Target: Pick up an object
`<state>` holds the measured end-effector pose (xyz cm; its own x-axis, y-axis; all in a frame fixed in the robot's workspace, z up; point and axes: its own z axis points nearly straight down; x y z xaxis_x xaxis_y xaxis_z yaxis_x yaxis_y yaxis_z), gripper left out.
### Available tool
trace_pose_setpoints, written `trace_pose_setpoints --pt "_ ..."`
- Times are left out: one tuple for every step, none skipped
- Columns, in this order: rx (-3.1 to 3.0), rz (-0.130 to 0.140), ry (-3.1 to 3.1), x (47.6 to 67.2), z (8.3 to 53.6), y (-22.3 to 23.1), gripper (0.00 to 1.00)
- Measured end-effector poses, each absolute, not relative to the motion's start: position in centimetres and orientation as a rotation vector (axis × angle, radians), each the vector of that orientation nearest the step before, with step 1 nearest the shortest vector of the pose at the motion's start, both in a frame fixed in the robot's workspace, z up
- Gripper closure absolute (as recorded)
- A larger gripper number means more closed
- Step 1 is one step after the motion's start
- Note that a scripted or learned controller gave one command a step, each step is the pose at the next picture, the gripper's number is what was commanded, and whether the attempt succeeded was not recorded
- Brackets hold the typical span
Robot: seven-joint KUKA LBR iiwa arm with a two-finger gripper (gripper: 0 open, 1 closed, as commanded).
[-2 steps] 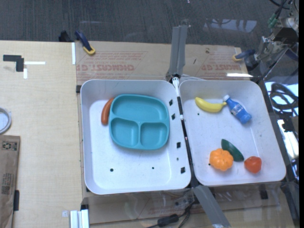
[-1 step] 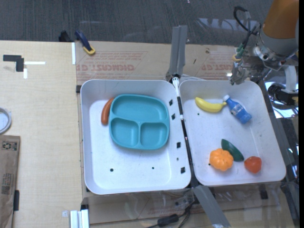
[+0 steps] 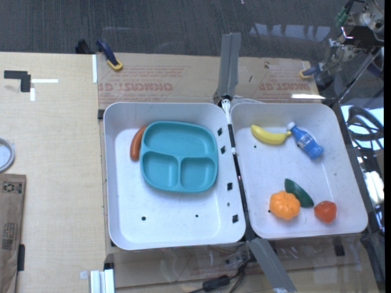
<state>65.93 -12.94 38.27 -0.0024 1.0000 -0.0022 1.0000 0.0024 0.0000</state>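
Inside left bin point(image 3: 122, 224), smooth teal divided plate point(image 3: 179, 157), curved sausage point(image 3: 135, 143)

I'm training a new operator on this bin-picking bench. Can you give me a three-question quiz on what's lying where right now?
1. True or false: the teal divided plate lies in the right bin.
2. Which item touches the banana?
A. the tomato
B. the blue bottle
C. the hot dog
3. Fill in: the dark green vegetable lies against the small orange ______.

Key
1. False; it lies in the left bin, beside the hot dog.
2. B; the bottle's cap end meets the banana's tip.
3. Pumpkin.
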Motion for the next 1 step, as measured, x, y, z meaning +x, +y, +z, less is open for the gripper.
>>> trace_pose_setpoints --pt "2.223 -0.004 2.221 65.89 26.67 -12.38 1.0"
